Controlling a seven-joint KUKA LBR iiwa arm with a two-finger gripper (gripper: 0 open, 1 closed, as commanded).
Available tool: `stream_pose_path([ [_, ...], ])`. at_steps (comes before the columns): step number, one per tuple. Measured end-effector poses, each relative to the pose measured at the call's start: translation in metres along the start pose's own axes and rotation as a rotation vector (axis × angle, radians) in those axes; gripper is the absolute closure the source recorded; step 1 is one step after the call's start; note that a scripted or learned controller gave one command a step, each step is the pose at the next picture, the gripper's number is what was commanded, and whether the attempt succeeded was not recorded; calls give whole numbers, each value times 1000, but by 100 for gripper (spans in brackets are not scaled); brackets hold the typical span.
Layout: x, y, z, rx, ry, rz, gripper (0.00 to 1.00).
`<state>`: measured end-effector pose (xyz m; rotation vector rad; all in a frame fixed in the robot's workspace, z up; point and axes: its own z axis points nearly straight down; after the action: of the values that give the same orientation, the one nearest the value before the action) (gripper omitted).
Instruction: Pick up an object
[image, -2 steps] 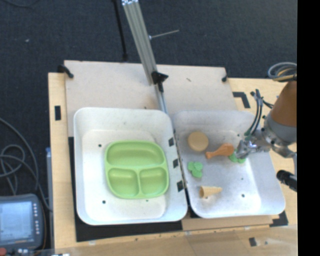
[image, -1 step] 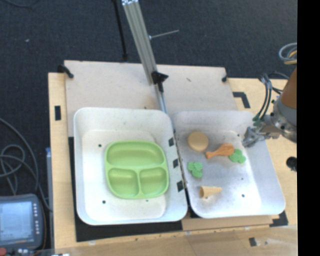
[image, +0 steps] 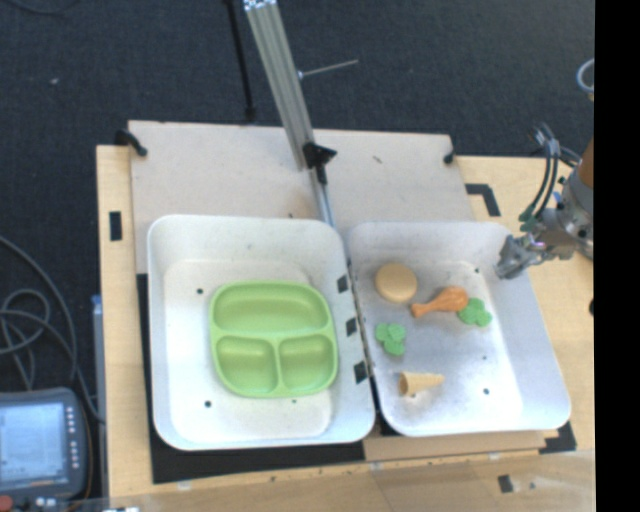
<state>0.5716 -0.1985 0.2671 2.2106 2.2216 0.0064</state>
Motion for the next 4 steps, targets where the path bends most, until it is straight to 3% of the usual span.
stream_pose_path([
  [3,141,-34,20,7,3,-1,100],
  [4,192,-43,10,6,5,-4,100],
])
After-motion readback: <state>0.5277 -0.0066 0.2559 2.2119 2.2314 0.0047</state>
